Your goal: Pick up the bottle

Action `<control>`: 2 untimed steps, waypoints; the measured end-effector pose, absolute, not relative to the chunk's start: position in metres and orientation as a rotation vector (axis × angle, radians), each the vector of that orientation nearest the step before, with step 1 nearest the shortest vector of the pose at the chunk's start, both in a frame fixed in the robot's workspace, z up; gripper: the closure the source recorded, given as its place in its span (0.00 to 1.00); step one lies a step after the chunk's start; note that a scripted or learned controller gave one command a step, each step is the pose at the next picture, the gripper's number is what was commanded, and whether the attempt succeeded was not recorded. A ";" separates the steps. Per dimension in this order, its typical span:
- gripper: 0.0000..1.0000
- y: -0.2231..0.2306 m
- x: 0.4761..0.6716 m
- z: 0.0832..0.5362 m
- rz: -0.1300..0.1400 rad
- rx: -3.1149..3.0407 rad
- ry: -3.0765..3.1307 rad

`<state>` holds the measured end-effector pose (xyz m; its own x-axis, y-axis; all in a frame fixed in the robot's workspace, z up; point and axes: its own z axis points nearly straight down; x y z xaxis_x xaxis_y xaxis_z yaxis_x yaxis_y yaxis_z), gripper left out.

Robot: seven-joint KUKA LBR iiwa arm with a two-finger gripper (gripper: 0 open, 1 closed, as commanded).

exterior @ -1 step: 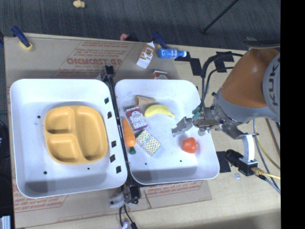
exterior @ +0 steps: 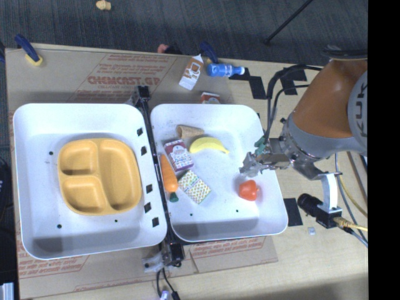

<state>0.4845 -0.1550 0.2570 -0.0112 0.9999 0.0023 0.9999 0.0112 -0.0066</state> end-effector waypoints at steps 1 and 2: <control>1.00 -0.140 0.476 0.237 0.004 -2.146 -2.289; 1.00 -0.101 0.476 0.231 0.002 -1.791 -2.576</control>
